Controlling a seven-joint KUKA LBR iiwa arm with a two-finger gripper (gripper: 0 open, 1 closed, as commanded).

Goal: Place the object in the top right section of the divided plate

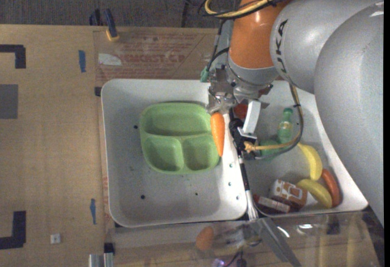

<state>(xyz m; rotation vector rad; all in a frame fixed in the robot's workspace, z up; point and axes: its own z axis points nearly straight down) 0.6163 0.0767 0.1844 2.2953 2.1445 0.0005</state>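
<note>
The grey arm [329, 46] is filling the upper right of the frame, its orange band [259, 22] sitting just above the wrist, and it is reaching down toward the middle of the picture. The tan desk [49, 138] is spreading across the left side and carrying two shallow white bins side by side: the left bin [122, 186] is lying in the centre, and the right bin [317, 125] is lying partly under the arm. The green divided plate [180, 136] is resting in the left bin, toward its right side. The gripper [220, 106] is hanging at the plate's right edge, over the divide between the two bins. The carrot [217, 133] is pointing down just below it, thick end up at the fingers, which seem to be clenching on that end, and its body is overlapping the plate's right rim. In the right bin a green bottle [285, 125], two yellow bananas [315, 175], an orange-red piece [331, 185] and a small brown carton [287, 194] are lying close together.
</note>
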